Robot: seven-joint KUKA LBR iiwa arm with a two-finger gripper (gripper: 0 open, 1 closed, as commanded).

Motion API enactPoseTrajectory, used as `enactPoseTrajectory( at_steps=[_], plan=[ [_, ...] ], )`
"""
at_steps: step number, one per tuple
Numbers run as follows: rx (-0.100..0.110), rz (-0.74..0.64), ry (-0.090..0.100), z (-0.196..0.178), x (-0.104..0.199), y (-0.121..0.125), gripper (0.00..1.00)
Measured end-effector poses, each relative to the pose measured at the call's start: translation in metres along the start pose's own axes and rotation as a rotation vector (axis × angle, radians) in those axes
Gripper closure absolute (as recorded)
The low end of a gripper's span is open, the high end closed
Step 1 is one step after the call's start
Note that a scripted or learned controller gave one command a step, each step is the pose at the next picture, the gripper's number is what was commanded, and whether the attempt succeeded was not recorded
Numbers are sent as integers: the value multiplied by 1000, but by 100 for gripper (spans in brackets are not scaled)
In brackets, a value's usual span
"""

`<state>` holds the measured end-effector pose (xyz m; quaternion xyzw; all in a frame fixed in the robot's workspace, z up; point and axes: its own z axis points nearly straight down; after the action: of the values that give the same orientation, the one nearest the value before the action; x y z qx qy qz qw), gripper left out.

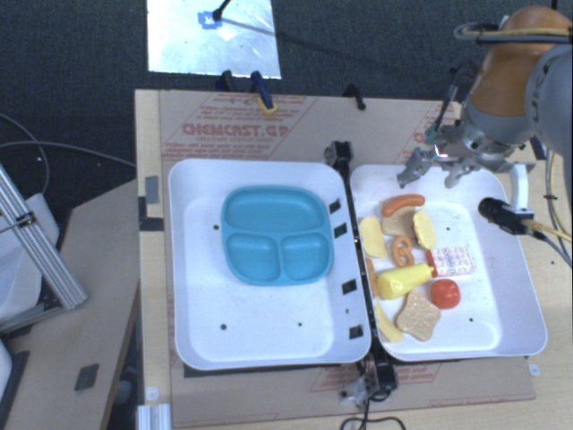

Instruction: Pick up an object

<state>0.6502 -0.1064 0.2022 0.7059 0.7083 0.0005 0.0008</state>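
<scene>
progress: you have nothing lifted yet; the pick is all ahead of you.
gripper (433, 170): spread apart and bare, hanging over the back edge of the right bin (515, 267), above the toy food.
nearest target: the sausage (402, 205) lies just below your fingertips, resting by a bread slice (395, 223).
other candidates: pretzel (403, 250), yellow corn (404, 280), tomato (445, 293), a toast-like piece (418, 315), possibly a wrapped candy (452, 260).
left bin (197, 330): holds the blue divided tray (275, 234).
what is left: descend, close, lift.
</scene>
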Motion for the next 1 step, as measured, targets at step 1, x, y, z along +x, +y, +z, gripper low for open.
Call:
enactPoseTrajectory(
  at_steps=[1],
  plan=[
    [-1, -3, -2, 122, 11, 3, 0]
  ],
)
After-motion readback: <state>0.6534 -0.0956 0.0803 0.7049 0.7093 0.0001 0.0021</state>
